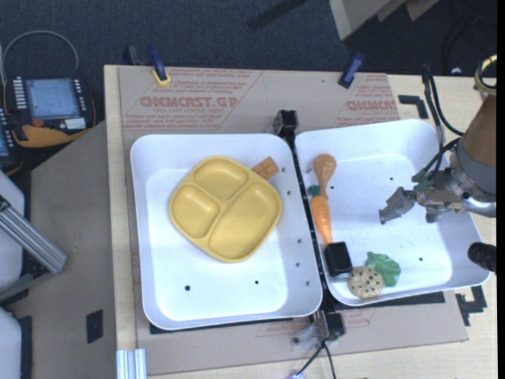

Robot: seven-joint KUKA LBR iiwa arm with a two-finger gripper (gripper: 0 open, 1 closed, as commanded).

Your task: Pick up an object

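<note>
One orange carrot [322,215] – long, tapered – lies apart from the open, empty end effector [410,208].

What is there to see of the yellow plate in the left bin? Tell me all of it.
The yellow plate is a rounded-square dish split by raised ridges into three sections, two smaller and one larger. It looks like smooth matte plastic, pale mustard in colour. It lies flat and right side up in the upper middle of the left bin, turned at an angle to the bin's walls. A small brown block sits at its upper right corner, apparently touching or tucked under the rim. Its sections hold nothing visible.
</note>
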